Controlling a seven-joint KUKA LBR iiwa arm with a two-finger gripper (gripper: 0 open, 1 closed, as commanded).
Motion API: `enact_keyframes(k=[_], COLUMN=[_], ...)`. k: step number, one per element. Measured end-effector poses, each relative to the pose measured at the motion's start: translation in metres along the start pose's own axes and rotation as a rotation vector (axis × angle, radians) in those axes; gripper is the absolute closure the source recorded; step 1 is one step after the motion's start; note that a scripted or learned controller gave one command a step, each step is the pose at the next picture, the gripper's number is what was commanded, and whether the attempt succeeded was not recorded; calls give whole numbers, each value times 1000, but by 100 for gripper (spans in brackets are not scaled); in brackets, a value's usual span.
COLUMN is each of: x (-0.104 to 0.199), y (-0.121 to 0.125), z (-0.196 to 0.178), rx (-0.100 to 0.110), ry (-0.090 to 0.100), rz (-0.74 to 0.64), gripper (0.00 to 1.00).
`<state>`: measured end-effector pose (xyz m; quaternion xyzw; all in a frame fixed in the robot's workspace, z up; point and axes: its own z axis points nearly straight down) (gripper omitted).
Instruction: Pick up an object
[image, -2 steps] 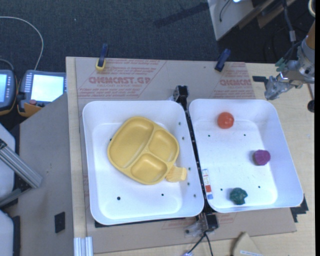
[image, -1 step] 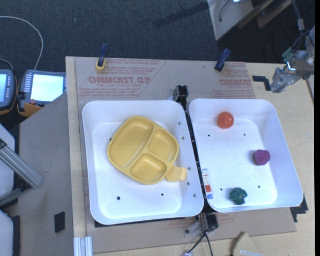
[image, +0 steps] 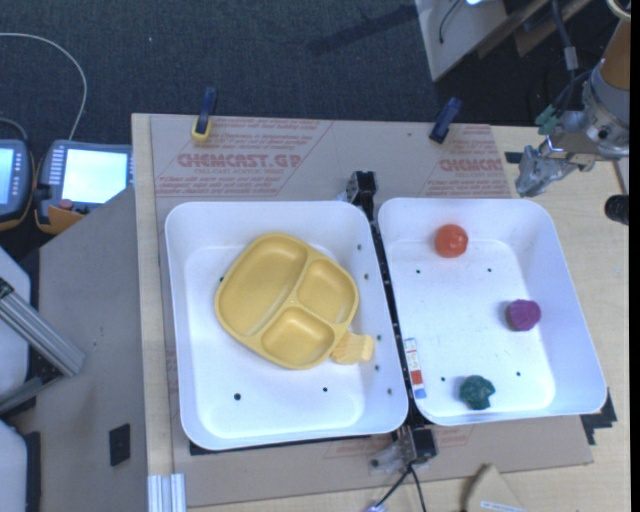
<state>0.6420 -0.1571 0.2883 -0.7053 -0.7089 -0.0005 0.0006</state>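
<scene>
Camera view shows the jaws up by the right bin's (image: 570, 300) far corner; I cannot tell their state. An orange ball (image: 451, 240), purple lump (image: 522, 314) and green toy (image: 477, 391) lie inside it.

I see the right bin (image: 560, 300) with wide bare floor between the orange ball (image: 451, 240), purple piece (image: 522, 315) and green piece (image: 477, 391), all well apart. The yellow divided plate (image: 287, 312) blocks most of the left bin (image: 200, 400).
</scene>
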Motion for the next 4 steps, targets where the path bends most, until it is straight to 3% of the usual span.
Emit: enact_keyframes(k=[2, 4], x=[94, 209], y=[-35, -78], z=[-1, 29], rx=[2, 5], ry=[1, 1], rz=[0, -1], gripper=[100, 100])
